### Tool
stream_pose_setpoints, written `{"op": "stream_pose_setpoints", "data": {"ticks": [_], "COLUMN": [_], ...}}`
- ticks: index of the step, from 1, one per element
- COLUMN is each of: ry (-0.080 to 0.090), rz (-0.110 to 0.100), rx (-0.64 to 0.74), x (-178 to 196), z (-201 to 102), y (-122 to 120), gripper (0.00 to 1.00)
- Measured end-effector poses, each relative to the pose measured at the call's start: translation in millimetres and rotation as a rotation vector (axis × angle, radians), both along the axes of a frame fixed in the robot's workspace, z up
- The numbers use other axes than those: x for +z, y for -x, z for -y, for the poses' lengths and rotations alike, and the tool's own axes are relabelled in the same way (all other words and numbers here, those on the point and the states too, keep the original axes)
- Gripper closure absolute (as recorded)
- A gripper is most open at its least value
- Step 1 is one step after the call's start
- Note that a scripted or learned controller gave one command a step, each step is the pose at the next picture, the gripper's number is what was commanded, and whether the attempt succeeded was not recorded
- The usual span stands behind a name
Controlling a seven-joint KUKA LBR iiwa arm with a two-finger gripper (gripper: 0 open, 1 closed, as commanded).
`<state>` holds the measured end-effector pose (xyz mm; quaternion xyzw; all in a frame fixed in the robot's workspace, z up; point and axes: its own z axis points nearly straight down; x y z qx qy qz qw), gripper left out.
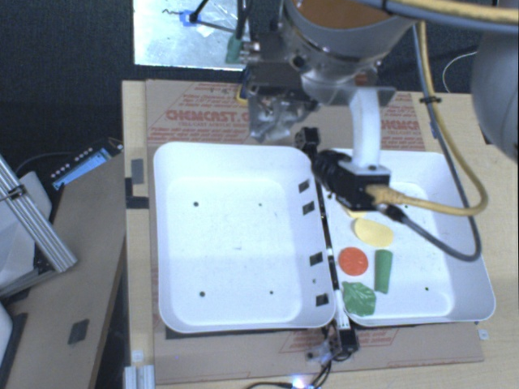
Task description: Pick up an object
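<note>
Green cylinder (383,271) | right bin (454,298) | long axis near-vertical in view

1. Arm (357,23) hangs over the bins' far edge, gripper (272,120) near the left bin (235,233).
2. Right bin (430,298) holds a yellow piece (374,232), red disc (353,260), green stick (383,270), green leaf (359,297).

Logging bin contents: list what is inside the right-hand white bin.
Right bin holds a yellow piece, an orange-red round piece, a green stick and a green leafy piece. The arm covers its upper left part.
</note>
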<state>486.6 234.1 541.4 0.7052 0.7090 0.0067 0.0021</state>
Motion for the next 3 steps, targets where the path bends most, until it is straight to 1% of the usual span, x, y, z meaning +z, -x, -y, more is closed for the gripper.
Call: {"op": "stream_pose_setpoints", "data": {"ticks": [1,2,3], "ry": [0.014,-0.003,0.003], "rz": [-0.027,0.006,-0.008], "rx": [-0.005,-0.001,0.003], "x": [-226,3,5], "z": [1,0,-1], "y": [-9,0,0], "gripper": [1.0,1.0,1.0]}}
